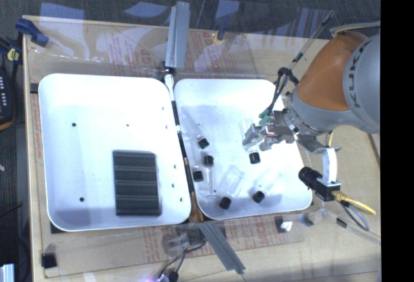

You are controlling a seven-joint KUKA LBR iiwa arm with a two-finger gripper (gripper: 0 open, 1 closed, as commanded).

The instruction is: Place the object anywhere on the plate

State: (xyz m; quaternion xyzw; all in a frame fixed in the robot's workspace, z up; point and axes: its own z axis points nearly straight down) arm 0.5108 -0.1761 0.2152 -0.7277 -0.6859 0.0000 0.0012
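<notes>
You see two shallow white bins side by side on the bench (97, 48): the left bin (58, 96) and the right bin (213, 90). A grey metal bar (176, 35) runs up from the seam between them. A blue clamp (31, 32) sits at the bench's upper left corner.
</notes>
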